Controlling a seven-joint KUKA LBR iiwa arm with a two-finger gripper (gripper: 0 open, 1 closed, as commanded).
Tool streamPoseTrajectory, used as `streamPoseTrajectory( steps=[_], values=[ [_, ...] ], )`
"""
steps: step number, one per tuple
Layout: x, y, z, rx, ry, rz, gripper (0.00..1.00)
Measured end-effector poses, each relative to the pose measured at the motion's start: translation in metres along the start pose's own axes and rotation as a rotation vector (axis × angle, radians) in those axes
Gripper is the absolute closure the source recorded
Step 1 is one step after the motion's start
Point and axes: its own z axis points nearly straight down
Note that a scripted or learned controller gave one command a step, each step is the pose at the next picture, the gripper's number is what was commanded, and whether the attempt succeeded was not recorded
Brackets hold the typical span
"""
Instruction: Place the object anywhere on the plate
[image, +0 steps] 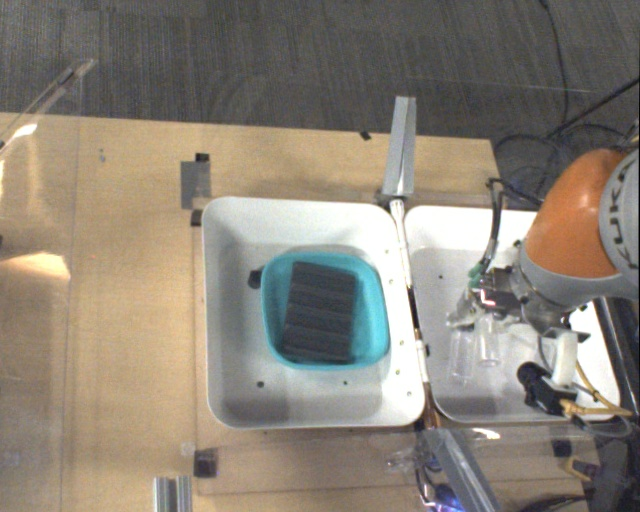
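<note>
A pale wooden desk (100, 350) fills the scene, with dark ribbed flooring beyond its far edge. Nearest the camera, small metal brackets and a silvery fitting sit at the desk's front edge, below the seam between the two bins. Just behind them lie the two shallow white bins, side by side and touching along a narrow divider. The left bin (230, 390) holds a turquoise plate (375, 320) with rounded corners, set roughly at its centre. A dark grey ribbed block (320, 310) lies flat on that plate, its long side running front to back, fully inside the plate's rim. The right bin (450, 395) sits under the arm (585, 230), whose orange band bulges over the bin's right part. The end effector (475, 345) hangs low over the right bin's floor; its clear fingers look slightly spread, with nothing between them. Farther back, a grey metal bar (402, 145) stands upright at the bins' far junction, and black cables trail across the floor at the upper right.
</note>
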Motion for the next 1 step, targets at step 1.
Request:
streamPoseTrajectory(
  steps=[1],
  values=[
    [0.0721,0.0212,-0.0013,-0.003,0.001,-0.239,1.0]
  ],
)
